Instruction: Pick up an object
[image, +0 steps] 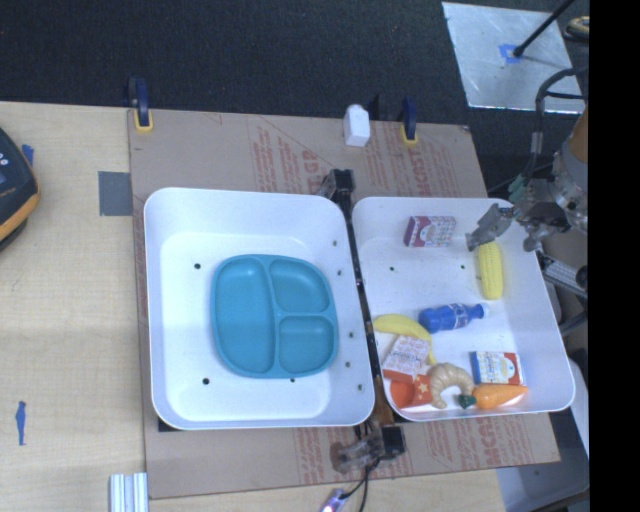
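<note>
Nearest the lower edge, the right shallow white plastic bin holds a cluster in its near corner: a glossy orange plastic carrot with a green tip, a tan, curled croissant-shaped toy, and a flat orange-red plate partly under a small white-and-red printed packet. Just beside the carrot stands a small carton with a blue and red label. A little farther in lie a smooth yellow plastic banana, curved along the bin's left wall, and a blue plastic bottle lying on its side, its cap pointing right. Beyond that is a bumpy yellow corn cob, lying lengthwise near the right wall, and a small maroon-and-white box at the far end.

The left white bin holds a matte teal plastic tray with three rounded compartments.

The grey metal two-finger gripper hangs over the right bin's far right corner, just above the corn cob's far end. Its fingers look spread apart, with nothing between them.

Both bins sit on brown printed cardboard on a pale wooden bench.
</note>
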